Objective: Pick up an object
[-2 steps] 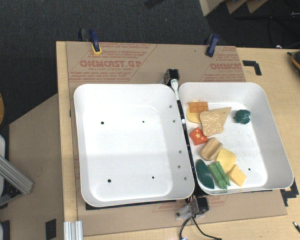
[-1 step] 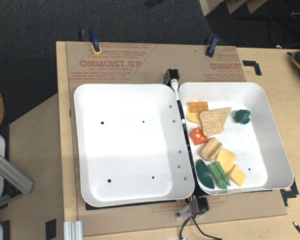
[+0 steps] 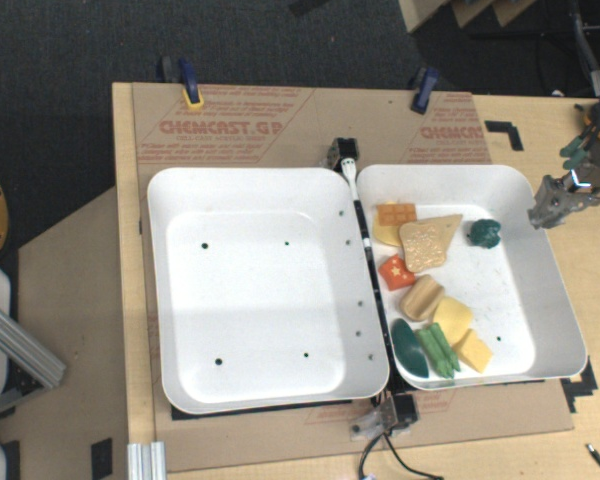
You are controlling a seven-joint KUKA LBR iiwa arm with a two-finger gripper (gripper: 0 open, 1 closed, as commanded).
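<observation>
A: What is the biggest thing on the bench?

B: The left bin, a shallow white tray. Touching its right side is the right bin, and every loose thing lies in that one.

A: Take the right bin as the landmark. Where is the gripper?

B: The gripper hangs at the bin's upper right rim, just over the edge. It is small and partly cut off, so I cannot tell how it is set; nothing shows in it.

A: And the things to pick?

B: They crowd the bin's left half, close to the wall shared with the left bin. Largest is a tan wedge near the top, with an orange waffle piece just above it. Below come a red piece, a tan roll, two yellow blocks, a green bean pod and a dark green piece at the bottom left corner.

A: Which lies nearest the gripper?

B: A small teal lump, apart from the rest, in the bin's upper middle. It sits to the left of the gripper and a little lower. I judge it the shortest reach: move left and down into the bin. It is roundish, so no long axis to match.
</observation>
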